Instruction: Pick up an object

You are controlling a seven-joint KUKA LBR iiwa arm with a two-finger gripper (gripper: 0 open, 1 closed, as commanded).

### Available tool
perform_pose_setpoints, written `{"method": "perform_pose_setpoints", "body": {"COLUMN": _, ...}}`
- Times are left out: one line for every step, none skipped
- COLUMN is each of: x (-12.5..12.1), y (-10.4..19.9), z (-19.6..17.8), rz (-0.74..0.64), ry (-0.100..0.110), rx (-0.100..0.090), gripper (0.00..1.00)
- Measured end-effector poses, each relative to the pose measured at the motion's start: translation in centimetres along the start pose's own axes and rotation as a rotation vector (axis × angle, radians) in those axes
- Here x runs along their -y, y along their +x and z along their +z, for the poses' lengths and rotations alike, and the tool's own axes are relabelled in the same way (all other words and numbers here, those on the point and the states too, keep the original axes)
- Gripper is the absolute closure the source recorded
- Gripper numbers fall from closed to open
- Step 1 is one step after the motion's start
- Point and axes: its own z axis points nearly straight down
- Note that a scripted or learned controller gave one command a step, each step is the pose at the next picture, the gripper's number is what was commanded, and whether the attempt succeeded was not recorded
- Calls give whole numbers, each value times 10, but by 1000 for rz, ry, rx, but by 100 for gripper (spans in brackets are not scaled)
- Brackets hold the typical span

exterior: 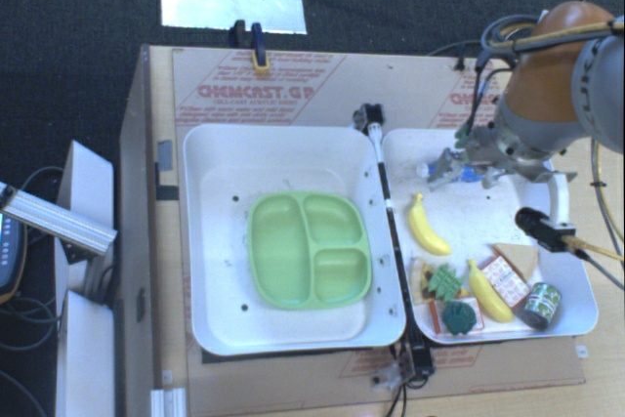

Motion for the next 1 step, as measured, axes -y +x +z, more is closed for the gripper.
{"method": "perform_pose_setpoints", "body": {"x": 25, "y": 2, "z": 102, "rz": 2, "ry": 1, "rx": 0, "gripper": 0}}
